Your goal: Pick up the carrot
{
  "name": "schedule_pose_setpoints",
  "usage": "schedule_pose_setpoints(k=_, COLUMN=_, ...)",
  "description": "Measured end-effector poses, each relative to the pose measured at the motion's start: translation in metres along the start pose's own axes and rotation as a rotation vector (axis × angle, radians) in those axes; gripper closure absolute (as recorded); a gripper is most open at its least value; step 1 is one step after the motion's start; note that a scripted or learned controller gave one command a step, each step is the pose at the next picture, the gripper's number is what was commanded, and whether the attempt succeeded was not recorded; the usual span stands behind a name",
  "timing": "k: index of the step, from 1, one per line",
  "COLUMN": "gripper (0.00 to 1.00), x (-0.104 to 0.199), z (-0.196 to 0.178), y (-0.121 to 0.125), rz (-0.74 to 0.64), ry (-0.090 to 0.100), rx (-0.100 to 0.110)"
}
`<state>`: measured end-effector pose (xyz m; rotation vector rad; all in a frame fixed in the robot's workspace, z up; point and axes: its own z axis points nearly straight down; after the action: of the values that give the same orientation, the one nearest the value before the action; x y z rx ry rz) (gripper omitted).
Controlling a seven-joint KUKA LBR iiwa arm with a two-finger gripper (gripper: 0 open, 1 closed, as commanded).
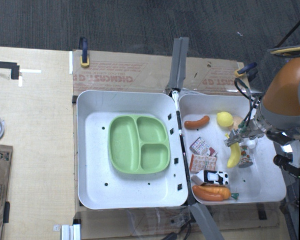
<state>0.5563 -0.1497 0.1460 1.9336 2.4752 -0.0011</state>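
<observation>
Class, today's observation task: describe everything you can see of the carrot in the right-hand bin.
The carrot is an orange toy, smooth and plastic-looking, with a small green tip at its right end. It lies flat on its side, roughly parallel to the near wall of the right bin, in the bin's near-left corner. A small black-and-white toy sits right against its upper side, apparently touching it. The gripper is farther back in the bin, near the banana, well clear of the carrot.
</observation>
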Motion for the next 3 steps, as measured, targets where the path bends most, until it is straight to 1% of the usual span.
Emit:
schedule_pose_setpoints(k=1, gripper=1.00, x=-0.049, z=-0.177, y=-0.052, rz=0.014, ry=-0.001, rx=0.001)
schedule_pose_setpoints(k=2, gripper=1.00, x=-0.070, z=-0.245, y=-0.019, rz=0.394, ry=-0.001, rx=0.002)
schedule_pose_setpoints(k=3, gripper=1.00, x=-0.052, z=-0.294, y=-0.033, rz=0.813, ry=-0.002, rx=0.004)
